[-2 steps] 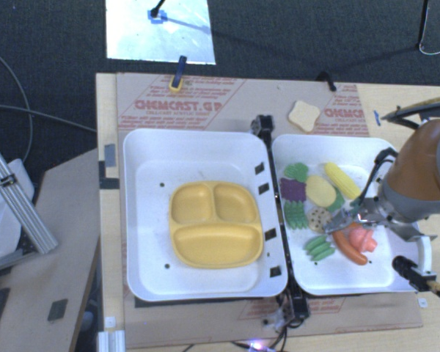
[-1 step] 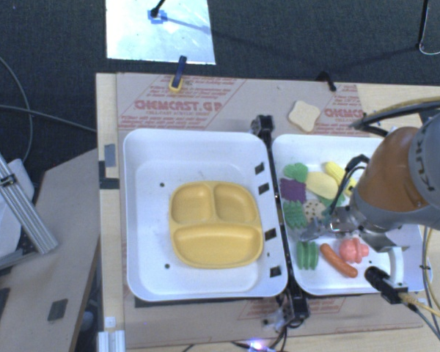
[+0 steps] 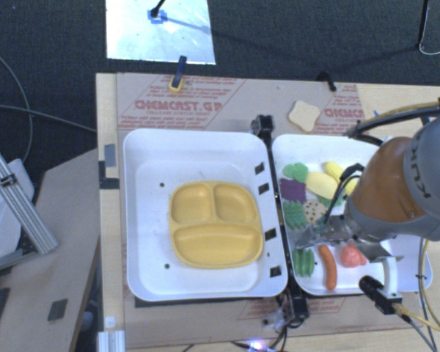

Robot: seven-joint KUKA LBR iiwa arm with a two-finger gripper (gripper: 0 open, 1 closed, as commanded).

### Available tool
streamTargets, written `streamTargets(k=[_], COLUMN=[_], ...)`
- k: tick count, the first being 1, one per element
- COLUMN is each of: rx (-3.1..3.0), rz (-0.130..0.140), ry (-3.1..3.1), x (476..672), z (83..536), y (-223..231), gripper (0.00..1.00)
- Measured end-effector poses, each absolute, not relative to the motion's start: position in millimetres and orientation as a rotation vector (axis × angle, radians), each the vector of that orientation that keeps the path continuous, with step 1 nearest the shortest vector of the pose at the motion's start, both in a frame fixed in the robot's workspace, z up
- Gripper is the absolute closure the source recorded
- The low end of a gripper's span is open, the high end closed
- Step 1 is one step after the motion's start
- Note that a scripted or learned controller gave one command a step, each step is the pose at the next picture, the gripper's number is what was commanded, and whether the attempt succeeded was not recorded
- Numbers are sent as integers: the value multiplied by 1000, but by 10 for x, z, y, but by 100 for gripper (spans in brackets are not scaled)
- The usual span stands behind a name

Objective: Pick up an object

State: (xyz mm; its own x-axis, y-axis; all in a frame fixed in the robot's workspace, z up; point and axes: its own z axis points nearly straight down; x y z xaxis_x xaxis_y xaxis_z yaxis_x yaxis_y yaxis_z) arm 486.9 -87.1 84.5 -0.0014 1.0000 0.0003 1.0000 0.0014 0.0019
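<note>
The arm (image 3: 396, 189) hangs low over the right bin (image 3: 418, 273), and its tool (image 3: 317, 231) sits among the toy food there; I cannot tell how the tool stands. Around the tool: a purple piece (image 3: 292, 190) and a yellow piece (image 3: 321, 185) beyond it, a sausage (image 3: 328, 265) and a red piece (image 3: 351, 255) nearer. The left bin (image 3: 143, 196) holds 1 yellow tray (image 3: 215, 223).

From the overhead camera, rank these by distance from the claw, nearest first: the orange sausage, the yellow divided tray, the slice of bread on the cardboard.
1. Orange sausage: in the right bin, just below and right of the claw.
2. Yellow divided tray: in the left bin, across the divider.
3. Slice of bread: outside the bins, on the cardboard at the top.
</note>
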Motion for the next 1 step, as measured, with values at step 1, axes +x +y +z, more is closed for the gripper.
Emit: streamTargets(k=[1], rx=[2217], rz=[4], ry=[2223], x=[4880], z=[948], y=[-875], gripper=[100])
